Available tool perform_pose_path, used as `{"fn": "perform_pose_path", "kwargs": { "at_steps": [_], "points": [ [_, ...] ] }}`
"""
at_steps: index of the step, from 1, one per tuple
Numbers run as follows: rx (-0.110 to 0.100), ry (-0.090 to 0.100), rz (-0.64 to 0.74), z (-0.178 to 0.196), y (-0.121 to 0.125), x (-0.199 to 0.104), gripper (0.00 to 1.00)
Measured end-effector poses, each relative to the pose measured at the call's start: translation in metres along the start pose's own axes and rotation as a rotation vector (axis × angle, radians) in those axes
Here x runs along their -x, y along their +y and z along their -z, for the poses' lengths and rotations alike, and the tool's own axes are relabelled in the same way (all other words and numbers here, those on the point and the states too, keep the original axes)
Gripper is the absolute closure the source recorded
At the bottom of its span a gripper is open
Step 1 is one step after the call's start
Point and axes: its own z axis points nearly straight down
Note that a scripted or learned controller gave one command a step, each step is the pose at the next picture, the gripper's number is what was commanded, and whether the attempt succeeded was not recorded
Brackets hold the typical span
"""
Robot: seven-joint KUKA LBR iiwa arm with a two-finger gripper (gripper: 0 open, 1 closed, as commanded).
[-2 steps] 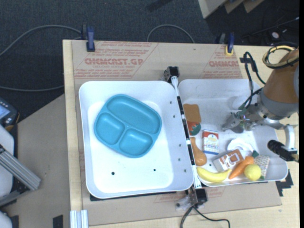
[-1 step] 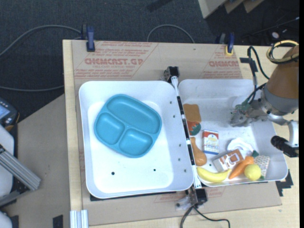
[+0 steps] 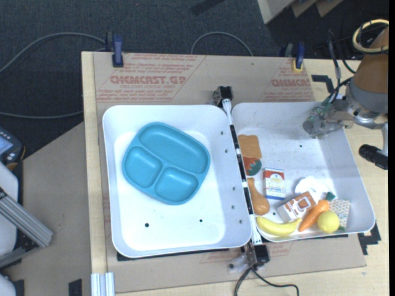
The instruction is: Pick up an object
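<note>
Nothing picked up yet.
Gripper [image 3: 316,123] above right bin's [image 3: 352,165] far edge, grip state impossible to tell, holding nothing visible; banana [image 3: 276,226], carrot [image 3: 313,214], lemon [image 3: 328,222] lying near corner.

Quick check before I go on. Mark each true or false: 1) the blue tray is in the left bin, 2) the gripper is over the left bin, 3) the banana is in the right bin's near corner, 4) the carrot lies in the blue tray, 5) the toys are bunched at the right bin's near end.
1) True: the blue tray lies in the left bin.
2) False: the gripper is over the far end of the right bin.
3) True: the banana lies there.
4) False: the carrot is in the right bin, beside the banana.
5) True.
</note>
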Motion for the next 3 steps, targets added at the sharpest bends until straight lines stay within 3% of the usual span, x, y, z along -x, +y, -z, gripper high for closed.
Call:
{"fn": "perform_pose_path", "kwargs": {
  "at_steps": [1, 2, 3],
  "points": [
    [0.003, -0.001, -0.002, 0.0, -0.001, 0.0, 0.0],
    [0.017, -0.003, -0.001, -0.033, -0.04, -0.01, 0.0],
    [0.012, -0.002, 0.003, -0.037, 0.035, -0.042, 0.0]
  ]
}}
